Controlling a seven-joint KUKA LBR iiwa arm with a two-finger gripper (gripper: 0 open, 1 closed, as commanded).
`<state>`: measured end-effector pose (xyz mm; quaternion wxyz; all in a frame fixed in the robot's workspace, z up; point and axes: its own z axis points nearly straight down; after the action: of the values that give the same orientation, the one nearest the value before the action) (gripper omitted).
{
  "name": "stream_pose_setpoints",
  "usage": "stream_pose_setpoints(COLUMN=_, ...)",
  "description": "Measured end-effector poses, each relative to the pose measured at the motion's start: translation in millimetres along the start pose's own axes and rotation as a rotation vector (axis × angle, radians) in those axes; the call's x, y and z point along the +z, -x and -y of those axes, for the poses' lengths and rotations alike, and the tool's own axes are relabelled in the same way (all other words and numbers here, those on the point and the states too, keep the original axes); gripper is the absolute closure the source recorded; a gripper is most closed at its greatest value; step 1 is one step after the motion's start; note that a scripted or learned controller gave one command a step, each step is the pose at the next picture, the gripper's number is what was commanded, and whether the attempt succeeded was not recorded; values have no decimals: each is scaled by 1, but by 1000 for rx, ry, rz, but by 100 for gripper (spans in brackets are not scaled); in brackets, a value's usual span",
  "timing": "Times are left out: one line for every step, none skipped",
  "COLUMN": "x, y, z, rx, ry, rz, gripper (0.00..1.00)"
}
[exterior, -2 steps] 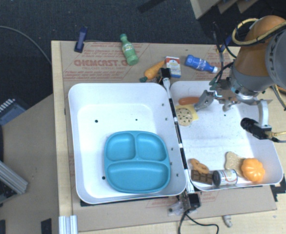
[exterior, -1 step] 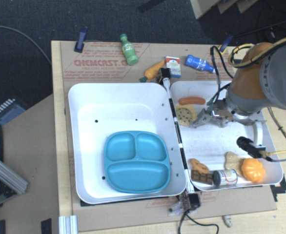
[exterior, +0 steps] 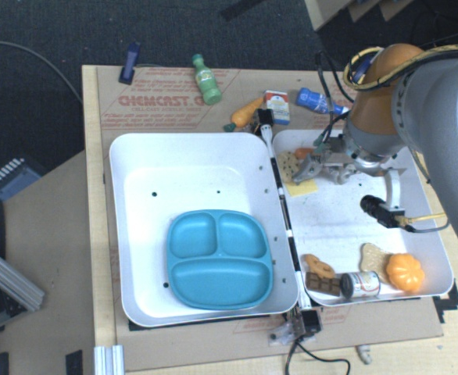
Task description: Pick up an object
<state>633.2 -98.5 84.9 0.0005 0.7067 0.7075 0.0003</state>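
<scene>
gripper (exterior: 316, 162) low at right bin's (exterior: 440, 233) far-left corner over yellow piece (exterior: 302, 186), grip state unclear, blue plate (exterior: 218, 258) in left bin (exterior: 135, 178), orange pumpkin (exterior: 405, 272) near right corner

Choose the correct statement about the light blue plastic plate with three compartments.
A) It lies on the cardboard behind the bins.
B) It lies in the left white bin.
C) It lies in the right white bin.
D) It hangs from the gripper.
B: the light blue plastic plate lies flat in the left white bin.
</scene>
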Motion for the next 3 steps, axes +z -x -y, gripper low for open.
stream_pose_setpoints(x=0, y=43, z=42, rx=2, ry=-3, rz=0, gripper=0)
stream_pose_setpoints(x=-21, y=-1, z=21, rx=1, ry=1, rz=0, gripper=0)
stream_pose_setpoints(x=-6, y=5, z=-34, rx=0, ry=-1, rz=-1, gripper=0)
